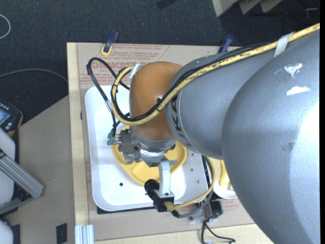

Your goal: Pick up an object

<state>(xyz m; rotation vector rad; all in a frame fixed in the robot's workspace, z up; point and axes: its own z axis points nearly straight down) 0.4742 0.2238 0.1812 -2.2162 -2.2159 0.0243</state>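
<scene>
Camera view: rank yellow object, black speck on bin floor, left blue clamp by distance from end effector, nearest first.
1. Yellow object: directly under the end effector.
2. Black speck: white bin floor, lower left.
3. Blue clamp: bench's far edge.

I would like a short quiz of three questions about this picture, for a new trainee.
1. True or false: the arm reaches over the left bin.
2. What colour is the object under the wrist?
3. The band above the wrist is: A) blue, B) orange, C) green.

Key: 1 true; 2 yellow; 3 B.
</scene>
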